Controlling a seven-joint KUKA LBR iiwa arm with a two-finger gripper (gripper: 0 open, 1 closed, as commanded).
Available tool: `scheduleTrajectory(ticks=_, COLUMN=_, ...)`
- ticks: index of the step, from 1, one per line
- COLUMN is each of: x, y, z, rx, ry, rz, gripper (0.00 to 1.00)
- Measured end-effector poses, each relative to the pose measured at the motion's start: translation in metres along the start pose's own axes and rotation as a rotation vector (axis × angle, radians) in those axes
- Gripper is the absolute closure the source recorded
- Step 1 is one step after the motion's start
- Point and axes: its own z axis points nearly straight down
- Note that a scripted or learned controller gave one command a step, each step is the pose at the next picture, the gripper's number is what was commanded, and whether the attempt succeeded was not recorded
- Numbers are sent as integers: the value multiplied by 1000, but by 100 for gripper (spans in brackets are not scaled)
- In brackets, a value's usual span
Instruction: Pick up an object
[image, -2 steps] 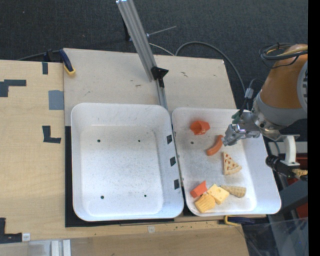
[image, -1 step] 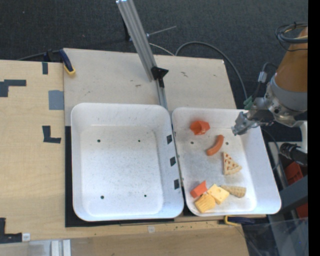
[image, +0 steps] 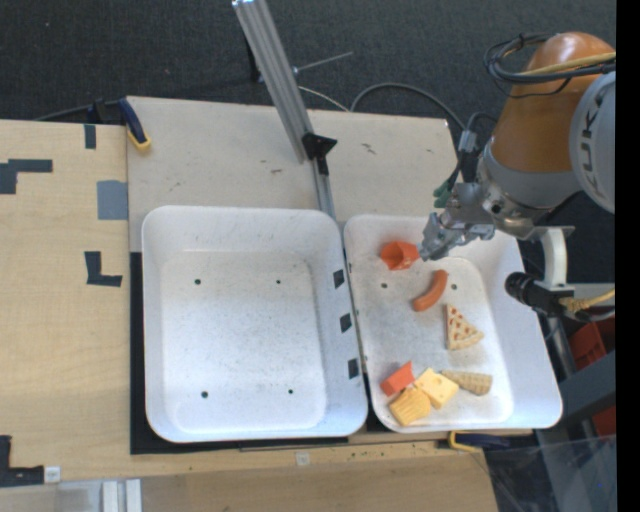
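Observation:
The right bin (image: 520, 300) holds the toy food. An orange-red block (image: 398, 255) lies near its back left corner. A sausage (image: 430, 290) sits in the middle, and a pizza slice (image: 461, 328) lies to its right. At the front are a small red piece (image: 397, 379), yellow cheese pieces (image: 424, 394) and a tan cone (image: 471, 382). My gripper (image: 437, 246) hangs over the back of this bin, just right of the orange-red block and above the sausage. Nothing shows between its fingers.
The left bin (image: 240, 320) stands beside the right one, with black clips (image: 346, 322) along the shared rim. A slanted metal pole (image: 285, 90) rises behind the bins. A cable (image: 400, 95) runs across the bench behind the right bin.

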Motion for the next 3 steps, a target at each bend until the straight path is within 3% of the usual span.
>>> scheduleTrajectory(ticks=1, x=51, y=16, z=23, rx=2, ry=0, rz=0, gripper=100)
scheduleTrajectory(ticks=3, x=139, y=62, z=27, rx=-1, ry=0, rz=1, gripper=100)
